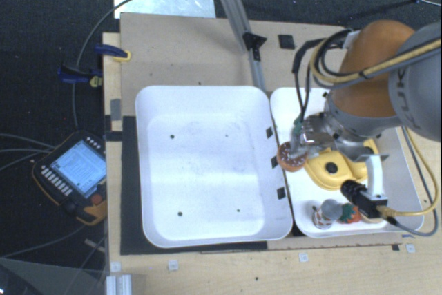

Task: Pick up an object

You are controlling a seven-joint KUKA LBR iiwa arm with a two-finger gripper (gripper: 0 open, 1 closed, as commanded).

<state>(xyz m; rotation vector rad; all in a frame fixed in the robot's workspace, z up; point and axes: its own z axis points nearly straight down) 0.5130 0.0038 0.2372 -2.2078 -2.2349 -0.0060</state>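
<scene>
My gripper (302, 140) hangs over the left side of the right bin (283, 104), under the grey and orange wrist. Just below its tip, near the bin's left wall, is a brown ring-shaped object (291, 157); I cannot tell whether the gripper touches it or is only above it. To the right of the ring lies a yellow object (332, 171), partly covered by the wrist. A small grey and orange object (329, 212) rests near the front wall of that bin.
The left bin (204, 166) stands beside the right one, their walls almost touching. A slanted metal pole (235, 7) crosses the back of the bench. A teach pendant (72, 173) lies off the bench to the left.
</scene>
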